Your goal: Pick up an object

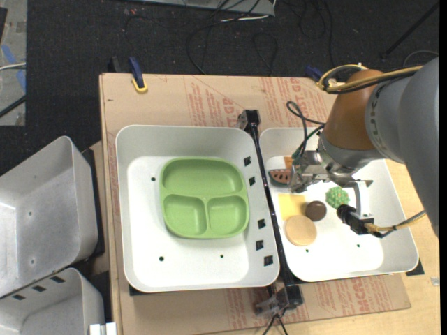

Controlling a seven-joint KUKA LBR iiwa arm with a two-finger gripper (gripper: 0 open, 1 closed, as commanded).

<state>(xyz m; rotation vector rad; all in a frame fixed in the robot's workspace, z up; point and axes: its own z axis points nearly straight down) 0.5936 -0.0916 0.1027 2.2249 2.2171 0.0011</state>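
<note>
The right bin (391, 250) holds several small items: an orange-red piece (279, 176) by its left wall, a yellow flat piece (288, 204), a dark brown ball (316, 210), a green bumpy item (338, 197) and a tan round disc (301, 230). My gripper (302, 178) hangs low over the bin's upper left part, just right of the orange-red piece and above the yellow one. The wrist and orange band (349, 117) cover the bin's back area. Nothing can be seen held.
The left bin (133, 187) carries a light green divided plate (204, 197). A black divider with clips (264, 194) runs between the bins. Grey tubs (42, 201) stand off the bench to the left. Cables trail from the wrist across the right bin.
</note>
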